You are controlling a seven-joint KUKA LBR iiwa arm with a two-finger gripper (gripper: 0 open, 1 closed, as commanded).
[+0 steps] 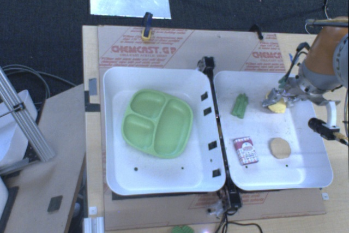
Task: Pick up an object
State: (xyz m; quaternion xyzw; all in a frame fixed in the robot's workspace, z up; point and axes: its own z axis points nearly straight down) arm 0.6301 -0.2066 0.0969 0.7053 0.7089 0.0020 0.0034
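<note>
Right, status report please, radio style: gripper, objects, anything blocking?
Gripper low in right bin, at yellow object; grip unconfirmed. Green block, red box, tan disc lie apart. No obstruction.

Two white bins sit side by side on the desk (92, 133). The left bin (117, 172) holds a green divided plate (157, 123) near its middle. In the right bin (311, 172), the gripper (276, 98) hangs over a yellow object (278, 107) near the far edge, touching it. A green block (239, 106) lies to that object's left; a red-and-white box (246, 150) and a tan disc (280, 148) lie toward the near edge.
</note>
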